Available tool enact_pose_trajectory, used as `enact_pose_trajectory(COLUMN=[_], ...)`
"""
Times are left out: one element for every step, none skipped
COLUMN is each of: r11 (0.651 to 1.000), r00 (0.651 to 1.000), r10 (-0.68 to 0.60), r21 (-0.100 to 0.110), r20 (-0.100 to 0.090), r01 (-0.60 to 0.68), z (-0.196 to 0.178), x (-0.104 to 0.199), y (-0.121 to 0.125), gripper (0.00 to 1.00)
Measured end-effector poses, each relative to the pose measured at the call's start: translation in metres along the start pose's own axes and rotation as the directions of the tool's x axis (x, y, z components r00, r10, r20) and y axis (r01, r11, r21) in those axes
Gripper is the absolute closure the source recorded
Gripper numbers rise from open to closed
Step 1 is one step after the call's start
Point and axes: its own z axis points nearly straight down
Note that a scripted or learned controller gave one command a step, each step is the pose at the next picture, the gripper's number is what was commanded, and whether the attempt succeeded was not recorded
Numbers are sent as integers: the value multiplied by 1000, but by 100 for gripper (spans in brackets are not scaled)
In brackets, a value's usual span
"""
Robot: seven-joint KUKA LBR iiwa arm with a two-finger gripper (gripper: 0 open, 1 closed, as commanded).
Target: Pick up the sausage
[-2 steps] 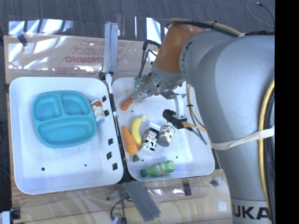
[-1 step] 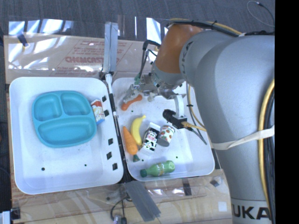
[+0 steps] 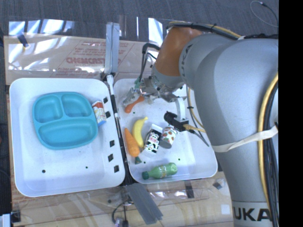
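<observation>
Gripper [image 3: 134, 94] sits low at the far left corner of the right bin [image 3: 204, 161], its fingers closed around the upper end of the sausage [image 3: 134, 104] (an orange-red piece slanting down-left from the fingertips). Arm [image 3: 227, 89] comes in from the right, grey body covering much of the right bin's far side, orange band just above the wrist. Below the sausage lies a banana [image 3: 138, 130], and just left of it a carrot [image 3: 132, 143] along the bin's left wall. A small cow-print carton [image 3: 152, 141] lies beside the banana, touching a tipped can [image 3: 167, 136] on its right. A green bottle [image 3: 161, 171] lies on its side near the front edge. Left bin [image 3: 28, 174] holds a blue divided tray [image 3: 64, 119], with a small red-and-white container [image 3: 99, 112] just beside the tray's right edge.
</observation>
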Motion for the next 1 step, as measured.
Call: enact_pose_trajectory(r11=[1000], r00=[1000], r10=[-4], r21=[-3], r20=[2], r01=[4], z=[-11], x=[1], y=[1], gripper=[100])
